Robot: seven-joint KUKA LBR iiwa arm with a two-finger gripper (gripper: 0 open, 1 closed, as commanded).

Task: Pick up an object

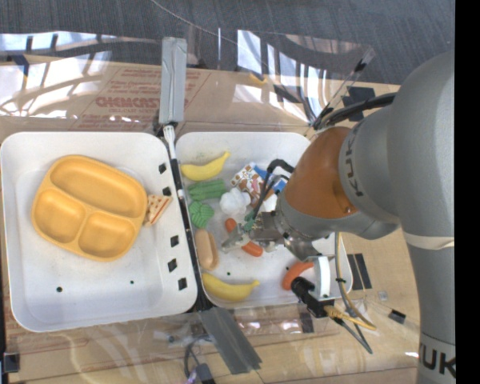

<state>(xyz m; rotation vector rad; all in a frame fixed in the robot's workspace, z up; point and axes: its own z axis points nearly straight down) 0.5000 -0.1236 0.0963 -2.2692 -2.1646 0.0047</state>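
Illumination is bright and even. Strong glare streaks cross the clear panel (pixel 248 62) behind the bins, with window-like reflections along its top edge. The white bins (pixel 32 286) are near overexposure, with soft shadows under the yellow tray (pixel 88 206). Focus is moderately sharp; small items appear slightly soft.

A: What is in the left bin (pixel 32 294)?

B: A yellow tray (pixel 88 206) with three parts, and a cracker (pixel 158 209) touching its right side.

A: And the right bin (pixel 292 141)?

B: Two bananas (pixel 205 167), green toys (pixel 202 202), a hot dog (pixel 206 249). The gripper (pixel 252 230) is low among them, under the grey and orange arm (pixel 368 182).
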